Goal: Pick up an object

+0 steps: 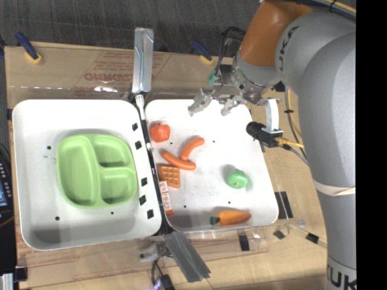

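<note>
Arm body: smooth light-grey rounded metal casing (329, 101) filling the right side of the frame, with black "KUKA" lettering partly visible at lower right and near the wrist. Glossy orange band (269, 32) at upper right, above the wrist. Yellow and black cables run along the casing top and right of the wrist. Small silver two-finger gripper (213, 103), fingers spread; black box-shaped module (263, 133) beside it, possibly a camera.

1 fixed camera, mounted above surface (72, 71), looking down at slant. Both white bins in frame side by side: left bin (36, 222) whole, right bin (254, 180) whole but far corner partly covered by arm (320, 71). Arm enters from right, large and close to lens. Mid-range framing; surface edges cropped left and bottom.
</note>
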Available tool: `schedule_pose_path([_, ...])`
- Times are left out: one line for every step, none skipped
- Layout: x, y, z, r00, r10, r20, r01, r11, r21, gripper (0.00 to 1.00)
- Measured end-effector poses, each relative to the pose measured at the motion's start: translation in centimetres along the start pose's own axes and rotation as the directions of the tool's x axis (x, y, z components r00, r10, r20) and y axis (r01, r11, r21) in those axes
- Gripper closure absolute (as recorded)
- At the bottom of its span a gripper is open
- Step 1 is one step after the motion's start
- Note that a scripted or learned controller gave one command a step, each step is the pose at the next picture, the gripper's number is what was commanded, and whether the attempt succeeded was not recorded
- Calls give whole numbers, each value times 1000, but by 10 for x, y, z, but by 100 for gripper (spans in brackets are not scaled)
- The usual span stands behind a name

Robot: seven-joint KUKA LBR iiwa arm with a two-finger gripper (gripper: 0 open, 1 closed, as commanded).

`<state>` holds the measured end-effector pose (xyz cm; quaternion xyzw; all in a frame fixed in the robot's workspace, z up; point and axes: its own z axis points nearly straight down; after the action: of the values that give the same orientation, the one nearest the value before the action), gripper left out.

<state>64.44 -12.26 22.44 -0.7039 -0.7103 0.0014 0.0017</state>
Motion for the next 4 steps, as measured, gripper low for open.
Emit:
schedule_pose_path([15,-63,133,989,151,0,-151,989,0,0])
schedule_pose_path([33,-107,134,1000,30,-1,-30,1000,0,0])
schedule_pose_path([31,-17,133,996,88,0,-88,996,-2,0])
schedule_pose_path([31,-17,123,996,84,-1,-84,996,1,100])
